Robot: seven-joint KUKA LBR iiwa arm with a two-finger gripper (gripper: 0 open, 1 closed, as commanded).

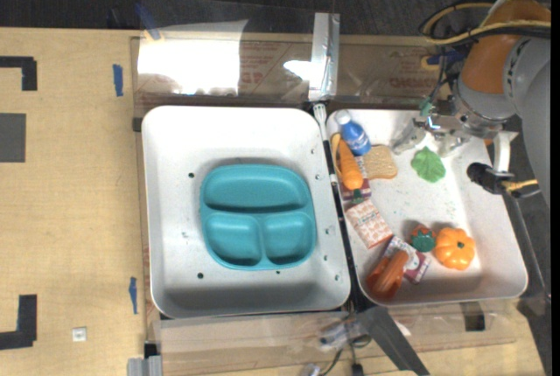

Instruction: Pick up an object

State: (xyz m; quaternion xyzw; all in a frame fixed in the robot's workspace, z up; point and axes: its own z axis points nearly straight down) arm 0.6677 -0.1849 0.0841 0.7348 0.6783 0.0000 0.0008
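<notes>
My gripper [430, 136] hangs over the back of the right bin [490, 282], open with nothing between its fingers. A green leafy toy [429, 165] lies just in front of it. Along the bin's left side lie a blue and white bottle [353, 135], an orange carrot [349, 170], a bread slice [380, 162] and a patterned packet [368, 223]. Toward the front sit an orange pumpkin [454, 248], a small red and green fruit [423, 238] and a red packet [389, 271].
The left bin [171, 147] holds a teal divided plate [258, 214]. A clear plastic sheet [236, 59] stands behind the bins. The grey arm with its orange band [512, 51] comes in from the upper right. Cardboard [61, 191] covers the bench on the left.
</notes>
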